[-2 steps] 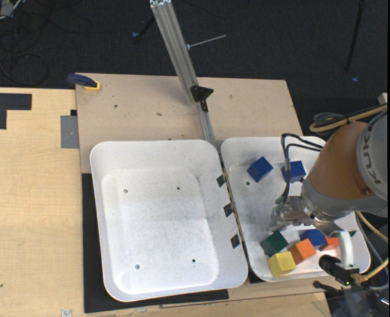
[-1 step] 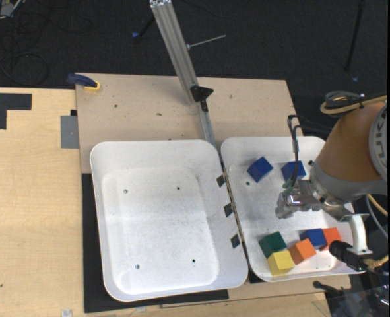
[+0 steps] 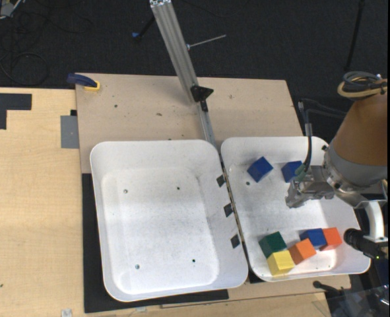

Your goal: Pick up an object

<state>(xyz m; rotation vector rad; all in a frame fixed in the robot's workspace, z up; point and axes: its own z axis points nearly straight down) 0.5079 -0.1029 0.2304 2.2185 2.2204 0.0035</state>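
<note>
A dark floor strewn with cables runs behind my bench (image 3: 148, 104), and an aluminium rail (image 3: 177, 45) leans up from its back edge. Two shallow white bins sit side by side on the bench; I reach into the right bin (image 3: 254, 269), while the left bin (image 3: 115, 276) lies well off to the far side of my claw.

My claw (image 3: 299, 197) hangs low over the middle of the right bin. I see no block between its tips, so nothing is in my grasp as far as I can judge. Whether it is spread or pressed together I cannot tell; the metal there is too small and blurred.

Just behind the claw, partly hidden by it, sits a blue cube (image 3: 290, 171). A second blue cube (image 3: 260, 168) lies a little further off, toward the divider. On the near side, apart from the claw, is a cluster: a green block (image 3: 272, 243) touching a yellow block (image 3: 280, 261), an orange block (image 3: 305, 249) beside them, then a third blue block (image 3: 314, 238) and a red-orange block (image 3: 331, 236).

I judge the pick barely begun: I am down in the bin, but every block rests on the floor. Closing on one and lifting it remain.
</note>
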